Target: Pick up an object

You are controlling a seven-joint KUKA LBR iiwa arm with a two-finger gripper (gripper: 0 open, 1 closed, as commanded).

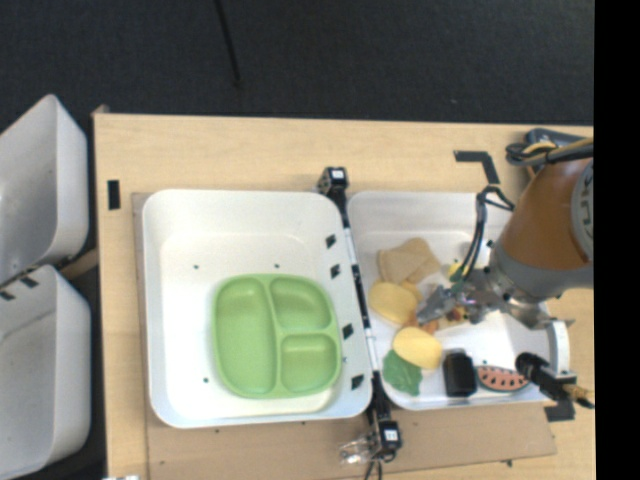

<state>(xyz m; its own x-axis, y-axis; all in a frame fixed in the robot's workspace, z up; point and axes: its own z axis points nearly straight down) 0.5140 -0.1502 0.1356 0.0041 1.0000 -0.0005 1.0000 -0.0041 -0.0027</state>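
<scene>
The right bin [400, 208] holds several toy foods: a tan bread slice [408, 261], a yellow round piece [393, 303], a yellow lemon-like piece [417, 348] beside a green leaf piece [402, 373], a black block [459, 375] and a watermelon slice [499, 378]. My gripper [445, 306] is low in this bin, just right of the yellow round piece and below the bread, over a small mixed-colour object. The grey wrist and orange band [545, 223] reach in from the right and hide part of the bin.
The left bin [175, 228] holds a green divided plate [275, 335]. Clamps with cables sit on the divider between the bins at the top [333, 180] and at the bottom [383, 436]. Wooden bench surrounds both bins.
</scene>
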